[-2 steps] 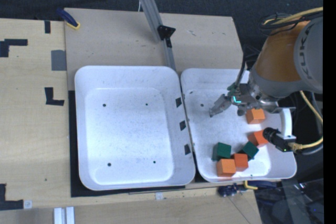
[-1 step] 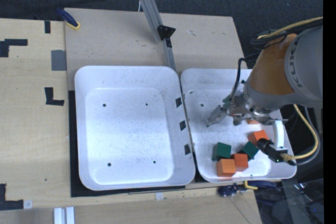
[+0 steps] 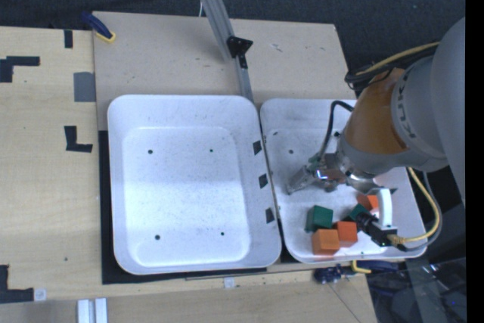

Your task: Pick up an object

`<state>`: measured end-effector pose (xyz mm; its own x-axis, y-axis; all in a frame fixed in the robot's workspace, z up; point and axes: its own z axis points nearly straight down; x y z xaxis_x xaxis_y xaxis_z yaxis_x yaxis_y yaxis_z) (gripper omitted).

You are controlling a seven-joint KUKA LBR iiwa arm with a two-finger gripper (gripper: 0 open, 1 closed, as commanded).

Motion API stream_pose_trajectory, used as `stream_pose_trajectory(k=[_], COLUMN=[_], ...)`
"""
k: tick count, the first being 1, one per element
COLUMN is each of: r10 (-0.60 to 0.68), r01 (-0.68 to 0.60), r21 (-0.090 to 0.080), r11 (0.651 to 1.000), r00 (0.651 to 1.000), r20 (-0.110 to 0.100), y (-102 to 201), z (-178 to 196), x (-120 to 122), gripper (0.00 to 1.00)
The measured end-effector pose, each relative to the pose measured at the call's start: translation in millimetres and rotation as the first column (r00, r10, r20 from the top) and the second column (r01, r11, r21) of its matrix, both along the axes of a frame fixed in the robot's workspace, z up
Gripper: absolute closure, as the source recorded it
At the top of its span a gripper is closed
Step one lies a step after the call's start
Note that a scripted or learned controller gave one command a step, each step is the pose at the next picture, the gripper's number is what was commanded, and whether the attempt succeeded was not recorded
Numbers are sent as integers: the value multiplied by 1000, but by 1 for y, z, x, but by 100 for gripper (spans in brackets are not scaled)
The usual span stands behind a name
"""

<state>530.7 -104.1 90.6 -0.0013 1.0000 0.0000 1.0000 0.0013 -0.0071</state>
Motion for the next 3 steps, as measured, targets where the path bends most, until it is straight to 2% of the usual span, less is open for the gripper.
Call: stream_pose_trajectory(k=[1,2,3], r10=[2,1,0], r01=[-2,-1,0], r21=[2,0,-1], r11=[1000,1000,1000], r00=[1000,1000,1000], r20=[2,11,11], y=[1,4,-1], z=[13,75,119], x=[1,3,3], gripper=[100,100,100])
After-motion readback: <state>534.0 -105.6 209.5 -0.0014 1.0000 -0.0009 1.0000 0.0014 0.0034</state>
